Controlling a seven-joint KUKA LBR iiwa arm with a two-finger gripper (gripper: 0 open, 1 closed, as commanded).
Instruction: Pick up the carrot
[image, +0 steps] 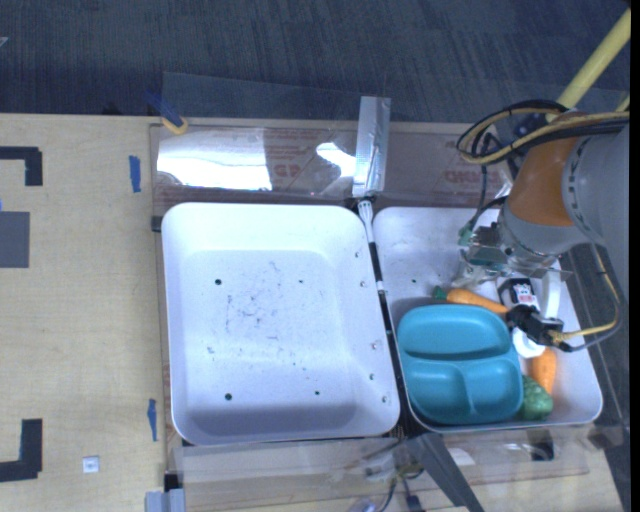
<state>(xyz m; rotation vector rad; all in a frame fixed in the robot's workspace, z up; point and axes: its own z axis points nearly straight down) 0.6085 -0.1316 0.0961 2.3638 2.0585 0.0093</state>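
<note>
A slim orange carrot (476, 298) with a smooth, tapering body lies in the right-hand shallow white plastic bin (420, 245), its long axis running left to right and sloping slightly down toward the right. It rests just beyond the far rim of a glossy teal plastic divided tray (458, 362) that sits in the same bin. A second orange carrot with a green top (542, 378) lies beside the tray's right edge, pointing lengthwise. The gripper (487, 262) hangs just above the slim carrot; whether it is parted or closed cannot be told. The left-hand white bin (270, 320) has a scuffed matte floor. Both bins stand on the pale wooden tabletop (70, 300).
</note>
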